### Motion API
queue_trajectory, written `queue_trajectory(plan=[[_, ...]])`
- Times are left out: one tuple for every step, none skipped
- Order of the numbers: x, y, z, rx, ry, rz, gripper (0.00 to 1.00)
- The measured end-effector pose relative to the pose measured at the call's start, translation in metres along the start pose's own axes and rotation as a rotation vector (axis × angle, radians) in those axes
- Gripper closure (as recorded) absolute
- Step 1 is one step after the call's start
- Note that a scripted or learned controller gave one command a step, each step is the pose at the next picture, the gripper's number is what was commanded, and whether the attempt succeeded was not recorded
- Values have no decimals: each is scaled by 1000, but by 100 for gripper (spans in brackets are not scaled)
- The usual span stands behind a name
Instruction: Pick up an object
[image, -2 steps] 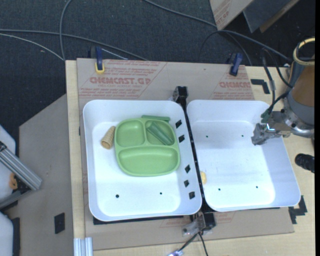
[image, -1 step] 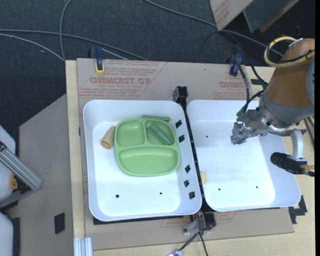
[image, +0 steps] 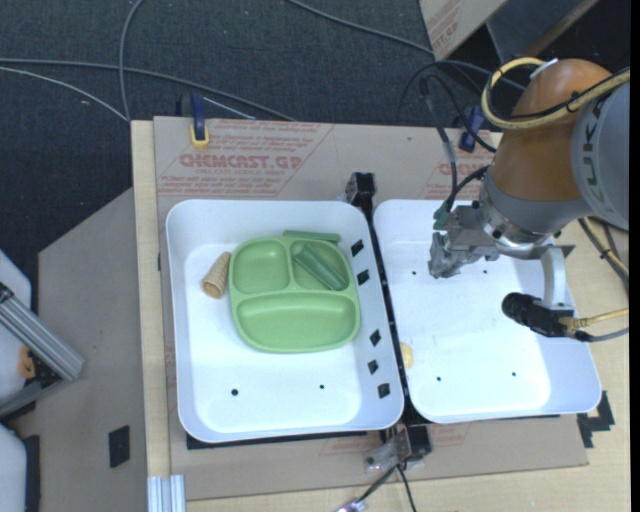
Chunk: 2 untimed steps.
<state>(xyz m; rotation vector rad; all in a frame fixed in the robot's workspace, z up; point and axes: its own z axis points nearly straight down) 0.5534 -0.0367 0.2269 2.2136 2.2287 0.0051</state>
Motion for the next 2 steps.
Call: queue_trajectory(plan=[[52,15,-10,0,0,0,100],[110,34,-1,1,-1,1,100]])
